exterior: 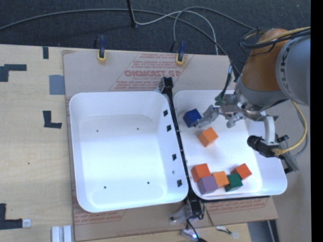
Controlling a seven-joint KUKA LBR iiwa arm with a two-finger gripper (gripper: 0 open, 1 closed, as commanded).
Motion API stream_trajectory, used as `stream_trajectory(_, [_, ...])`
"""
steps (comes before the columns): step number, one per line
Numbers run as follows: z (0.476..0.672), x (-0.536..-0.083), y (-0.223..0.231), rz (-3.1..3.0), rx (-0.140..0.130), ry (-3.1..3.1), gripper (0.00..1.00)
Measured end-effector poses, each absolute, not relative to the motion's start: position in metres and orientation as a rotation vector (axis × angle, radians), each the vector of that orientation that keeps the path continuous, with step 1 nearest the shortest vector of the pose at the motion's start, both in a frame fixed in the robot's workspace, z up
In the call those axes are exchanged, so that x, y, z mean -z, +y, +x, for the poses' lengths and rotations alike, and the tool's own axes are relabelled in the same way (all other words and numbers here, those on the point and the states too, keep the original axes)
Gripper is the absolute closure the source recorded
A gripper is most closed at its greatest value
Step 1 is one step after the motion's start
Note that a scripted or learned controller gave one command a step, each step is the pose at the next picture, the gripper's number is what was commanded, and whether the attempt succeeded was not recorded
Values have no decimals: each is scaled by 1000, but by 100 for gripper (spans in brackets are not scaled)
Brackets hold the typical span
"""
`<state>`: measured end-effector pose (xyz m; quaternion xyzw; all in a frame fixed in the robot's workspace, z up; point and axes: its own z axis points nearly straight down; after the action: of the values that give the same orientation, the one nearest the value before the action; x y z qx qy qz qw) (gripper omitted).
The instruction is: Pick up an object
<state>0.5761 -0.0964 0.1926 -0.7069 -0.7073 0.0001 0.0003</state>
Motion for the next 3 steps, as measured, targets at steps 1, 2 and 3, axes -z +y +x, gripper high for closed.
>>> stream_trajectory(1, [598, -85, -98, -2218, -7, -2219, 0])
stream_trajectory(2, [574, -89, -92, -2221, -2, -2221, 0])
stream_trajectory(3, [574, -89, -92, -2221, -1, -2221, 0])
